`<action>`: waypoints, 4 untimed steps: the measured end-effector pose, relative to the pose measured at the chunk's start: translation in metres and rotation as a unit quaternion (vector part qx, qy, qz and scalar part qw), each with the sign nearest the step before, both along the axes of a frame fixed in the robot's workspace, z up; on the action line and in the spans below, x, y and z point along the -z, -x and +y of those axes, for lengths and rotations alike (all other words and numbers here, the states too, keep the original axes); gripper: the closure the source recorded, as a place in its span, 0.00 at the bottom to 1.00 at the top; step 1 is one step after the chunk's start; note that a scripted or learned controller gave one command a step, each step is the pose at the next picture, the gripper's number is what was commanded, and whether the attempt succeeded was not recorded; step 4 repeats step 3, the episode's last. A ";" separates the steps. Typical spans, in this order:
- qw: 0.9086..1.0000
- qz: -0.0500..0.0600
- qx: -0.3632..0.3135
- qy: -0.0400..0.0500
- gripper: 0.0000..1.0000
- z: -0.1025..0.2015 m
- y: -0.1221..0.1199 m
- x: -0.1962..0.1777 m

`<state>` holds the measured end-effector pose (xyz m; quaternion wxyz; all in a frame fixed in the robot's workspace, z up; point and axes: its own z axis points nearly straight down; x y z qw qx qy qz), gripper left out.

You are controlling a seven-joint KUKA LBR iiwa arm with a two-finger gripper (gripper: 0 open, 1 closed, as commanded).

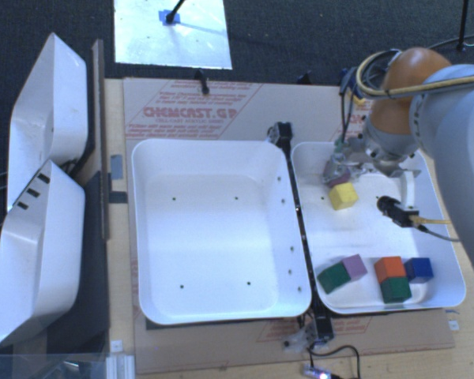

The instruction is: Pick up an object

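Observation:
My gripper (pixel 336 172) hangs over the upper part of the right bin (pixel 450 290), reaching in from the right. A yellow block (pixel 343 196) lies just below it, close to its tip or touching it; I cannot tell which. Along the bin's front edge lie a green block (pixel 332 278), a purple block (pixel 354 267), an orange block (pixel 389 268), a blue block (pixel 419 269) and a second green block (pixel 395 290).
The left bin (pixel 150 290) stands beside the right one, with a black divider clip (pixel 282 133) at the top of their shared wall. Two white bins (pixel 39 212) lean at the far left off the bench.

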<state>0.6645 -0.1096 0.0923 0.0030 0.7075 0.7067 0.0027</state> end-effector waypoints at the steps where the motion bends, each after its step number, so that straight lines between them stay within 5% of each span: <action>1: 1.000 -0.002 -0.003 -0.001 1.00 0.057 0.087 -0.129; 2: 1.000 0.005 -0.003 -0.001 1.00 0.122 0.144 -0.094; 3: 1.000 0.004 -0.003 -0.001 1.00 0.180 0.130 -0.092; 4: 1.000 0.004 -0.003 -0.001 1.00 0.180 0.130 -0.092</action>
